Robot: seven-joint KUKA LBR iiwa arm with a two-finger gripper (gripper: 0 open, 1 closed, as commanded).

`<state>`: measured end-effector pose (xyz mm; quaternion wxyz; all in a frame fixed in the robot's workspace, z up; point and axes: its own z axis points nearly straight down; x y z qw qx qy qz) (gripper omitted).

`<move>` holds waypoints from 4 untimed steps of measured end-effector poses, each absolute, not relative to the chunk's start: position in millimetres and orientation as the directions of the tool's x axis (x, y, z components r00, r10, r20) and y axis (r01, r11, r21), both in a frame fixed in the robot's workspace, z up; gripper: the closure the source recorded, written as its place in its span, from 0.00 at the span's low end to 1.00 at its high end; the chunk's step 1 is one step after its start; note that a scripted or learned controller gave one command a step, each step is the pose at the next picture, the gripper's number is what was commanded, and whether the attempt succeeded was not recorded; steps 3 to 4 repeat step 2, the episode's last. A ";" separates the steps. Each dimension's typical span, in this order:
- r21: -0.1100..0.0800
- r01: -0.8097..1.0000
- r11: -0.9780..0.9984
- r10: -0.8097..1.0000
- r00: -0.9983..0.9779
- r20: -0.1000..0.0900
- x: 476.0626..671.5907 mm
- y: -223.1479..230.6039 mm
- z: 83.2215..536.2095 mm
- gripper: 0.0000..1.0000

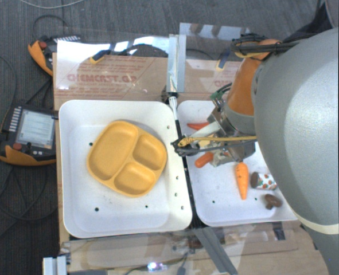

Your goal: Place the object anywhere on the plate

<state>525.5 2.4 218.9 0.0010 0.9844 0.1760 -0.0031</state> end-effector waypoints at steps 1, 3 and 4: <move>0.003 0.470 -0.883 0.470 0.883 -0.008 587.7 61.5 201.9 1.00; 0.003 0.470 -0.883 0.470 0.883 -0.008 587.8 61.7 202.0 0.00; 0.003 0.470 -0.883 0.470 0.883 -0.008 587.8 61.7 202.0 0.00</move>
